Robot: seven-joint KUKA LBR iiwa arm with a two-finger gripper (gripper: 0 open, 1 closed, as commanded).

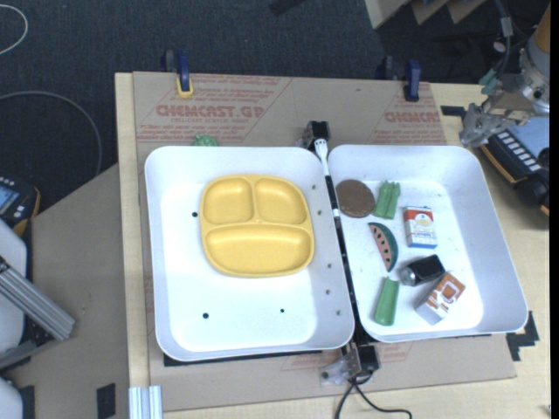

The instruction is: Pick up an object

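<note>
Looking down at the bench, I see two white bins side by side. A brown disc lies in the right bin, by its left wall. Touching the disc's right side is a green stick. A bit more to the right is a small red and blue box. Just below the disc lies a melon slice. Down and right of the disc sits a black thing. Lower still are another green stick and an orange and white box.

Left of the disc, in the left bin, is a yellow plate.

Up and far right of the disc, the claw hangs outside the bin's top right corner. I cannot tell if it is open or closed. It holds nothing I can see.
</note>
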